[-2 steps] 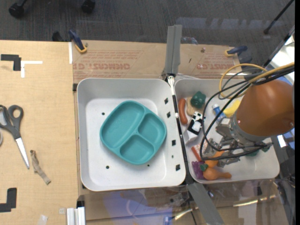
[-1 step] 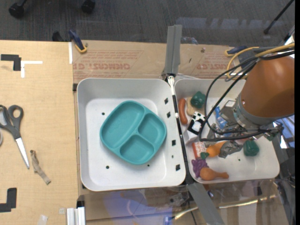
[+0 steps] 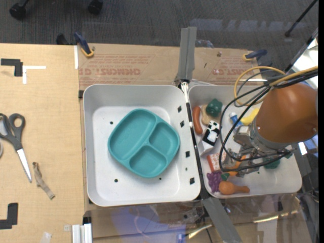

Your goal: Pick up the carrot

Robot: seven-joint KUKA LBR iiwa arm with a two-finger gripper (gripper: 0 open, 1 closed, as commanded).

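Carrot (image 3: 234, 188): orange, lay near the right bin's (image 3: 283, 185) front wall.
Arm (image 3: 286, 113): hung over that bin.
Jaws: could not tell.

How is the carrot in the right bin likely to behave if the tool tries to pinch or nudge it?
The carrot looks like a smooth, glossy toy, so it is probably stiff, light and somewhat slippery. Its rounded, tapering body may roll or pivot when nudged. It lies near the right bin's front wall beside a purple toy, which could crowd a pinch.
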